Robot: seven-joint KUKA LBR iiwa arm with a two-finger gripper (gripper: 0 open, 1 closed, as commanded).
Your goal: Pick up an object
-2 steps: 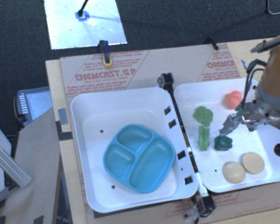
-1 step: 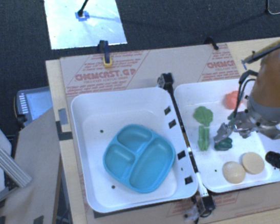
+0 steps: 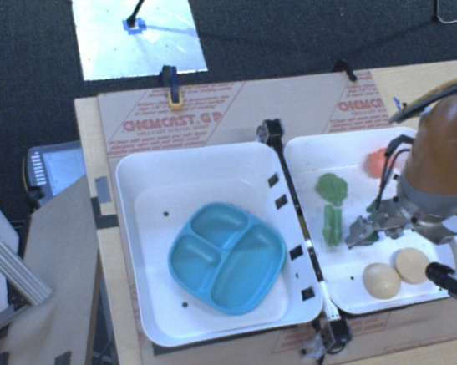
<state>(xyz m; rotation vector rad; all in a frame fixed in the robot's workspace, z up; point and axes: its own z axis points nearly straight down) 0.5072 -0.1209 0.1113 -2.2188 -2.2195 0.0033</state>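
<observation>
In the right bin (image 3: 372, 301) lie a green broccoli-like piece (image 3: 331, 186), a green stick-shaped piece (image 3: 331, 224), a red-orange object (image 3: 375, 163) partly behind the arm, and two beige round pieces (image 3: 382, 280) (image 3: 411, 265) near the front. My gripper (image 3: 359, 232) hangs low over the bin's middle, just right of the green stick and above the beige pieces. Nothing shows between its fingers.
The left bin (image 3: 158, 314) holds a blue divided plate (image 3: 225, 256). A black clip strip (image 3: 292, 211) runs along the seam between the bins. The grey arm with its orange band (image 3: 452, 154) covers the right bin's right side.
</observation>
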